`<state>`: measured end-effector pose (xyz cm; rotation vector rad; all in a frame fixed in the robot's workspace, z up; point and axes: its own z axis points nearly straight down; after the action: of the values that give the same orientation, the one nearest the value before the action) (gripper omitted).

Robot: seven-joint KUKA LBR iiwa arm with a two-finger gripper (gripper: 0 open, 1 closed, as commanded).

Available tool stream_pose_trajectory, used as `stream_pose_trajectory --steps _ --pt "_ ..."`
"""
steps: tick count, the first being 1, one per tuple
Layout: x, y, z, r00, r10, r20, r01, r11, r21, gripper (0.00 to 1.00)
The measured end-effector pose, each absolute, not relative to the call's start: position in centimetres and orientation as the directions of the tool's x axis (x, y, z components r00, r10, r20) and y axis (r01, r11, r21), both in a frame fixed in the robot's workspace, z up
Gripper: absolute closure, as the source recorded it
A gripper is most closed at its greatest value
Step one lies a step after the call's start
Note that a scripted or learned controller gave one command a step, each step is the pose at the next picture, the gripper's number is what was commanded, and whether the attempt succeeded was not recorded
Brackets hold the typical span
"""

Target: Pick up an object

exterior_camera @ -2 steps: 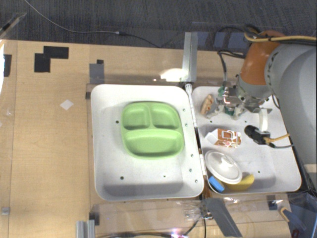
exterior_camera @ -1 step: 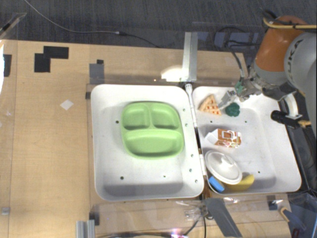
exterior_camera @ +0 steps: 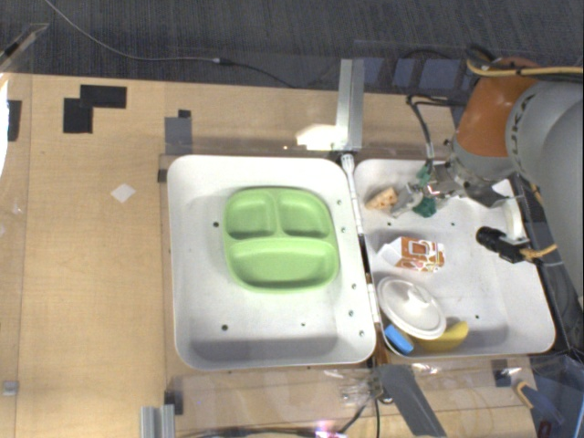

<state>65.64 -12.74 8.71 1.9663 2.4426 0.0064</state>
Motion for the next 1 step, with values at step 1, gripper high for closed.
stream_pose_trajectory --steps 1 --pt "65.94 -12.68 10.12 -0.217 0.976 -0.005 0.976 0.217 0.015 1.00"
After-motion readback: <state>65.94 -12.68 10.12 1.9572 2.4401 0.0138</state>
